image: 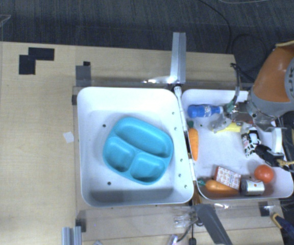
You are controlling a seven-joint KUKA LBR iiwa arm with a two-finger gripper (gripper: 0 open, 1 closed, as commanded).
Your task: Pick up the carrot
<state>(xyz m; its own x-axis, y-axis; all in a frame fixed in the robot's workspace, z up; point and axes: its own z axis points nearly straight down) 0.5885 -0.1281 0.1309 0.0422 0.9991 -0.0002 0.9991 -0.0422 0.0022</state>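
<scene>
An orange carrot (193, 143) with a green top lies lengthwise against the left wall of the right bin (288, 190). The gripper (228, 118) hangs over the back of that bin, to the right of the carrot and above it in the picture. It sits beside a blue bottle (204, 110) and over a yellow item (232, 128), apart from the carrot. The grey arm with its orange band (272, 79) comes in from the right.
A second orange, carrot-like piece (220, 187) lies at the bin's front, next to a small printed box (227, 176), a can (253, 187) and a red tomato (264, 173). A black-and-white item (249, 142) lies under the wrist. The left bin (88, 137) holds a blue divided plate (138, 150).
</scene>
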